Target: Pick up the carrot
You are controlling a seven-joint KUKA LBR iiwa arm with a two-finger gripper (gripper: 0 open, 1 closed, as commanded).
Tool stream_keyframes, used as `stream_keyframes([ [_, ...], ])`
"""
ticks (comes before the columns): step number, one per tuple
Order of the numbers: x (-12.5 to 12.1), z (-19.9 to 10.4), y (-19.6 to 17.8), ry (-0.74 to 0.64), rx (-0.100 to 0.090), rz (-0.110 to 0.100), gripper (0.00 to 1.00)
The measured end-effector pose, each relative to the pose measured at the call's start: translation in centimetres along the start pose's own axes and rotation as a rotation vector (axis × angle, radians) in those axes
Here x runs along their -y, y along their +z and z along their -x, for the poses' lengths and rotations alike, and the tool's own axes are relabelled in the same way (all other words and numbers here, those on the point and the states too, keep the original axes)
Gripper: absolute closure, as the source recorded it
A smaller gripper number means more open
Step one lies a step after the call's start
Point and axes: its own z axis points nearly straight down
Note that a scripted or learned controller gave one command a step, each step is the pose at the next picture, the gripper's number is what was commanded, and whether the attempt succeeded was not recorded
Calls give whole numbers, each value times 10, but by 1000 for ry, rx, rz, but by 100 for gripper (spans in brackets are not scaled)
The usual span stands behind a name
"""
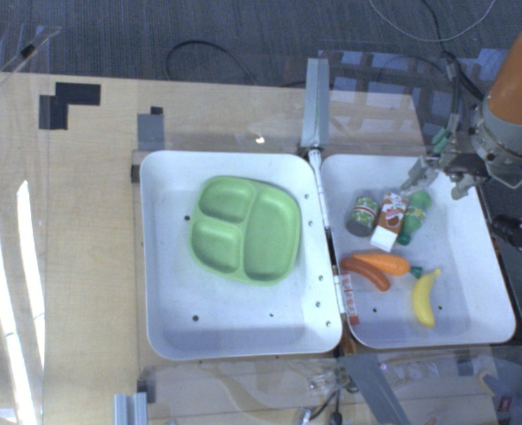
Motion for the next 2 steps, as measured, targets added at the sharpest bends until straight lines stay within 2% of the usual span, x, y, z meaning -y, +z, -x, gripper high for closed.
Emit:
stream_keyframes([
  [1, 77, -12, 133, -476, 0, 0, 0],
  [2, 38, 18, 195, -576, 2, 7, 0],
])
